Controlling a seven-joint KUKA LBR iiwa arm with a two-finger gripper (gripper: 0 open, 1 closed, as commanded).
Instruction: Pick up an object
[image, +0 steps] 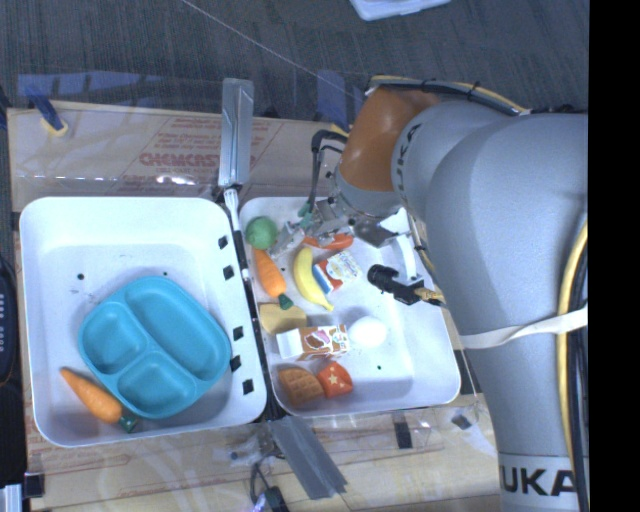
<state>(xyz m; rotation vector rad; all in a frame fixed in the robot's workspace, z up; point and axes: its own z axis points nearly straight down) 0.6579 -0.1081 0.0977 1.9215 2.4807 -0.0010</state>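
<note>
Bench bins (40, 300): blue tray (155, 345), carrot (92, 395)

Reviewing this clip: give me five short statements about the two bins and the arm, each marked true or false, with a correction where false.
1. The blue tray lies in the left bin. True.
2. A carrot lies beside the tray in the left bin. True.
3. The banana is in the left bin. False: it lies in the right bin, next to a second carrot.
4. The egg sits on the blue tray. False: it rests on the right bin's floor, beside the carton.
5. The pincer is over the far end of the right bin, near the green ball. True.
</note>
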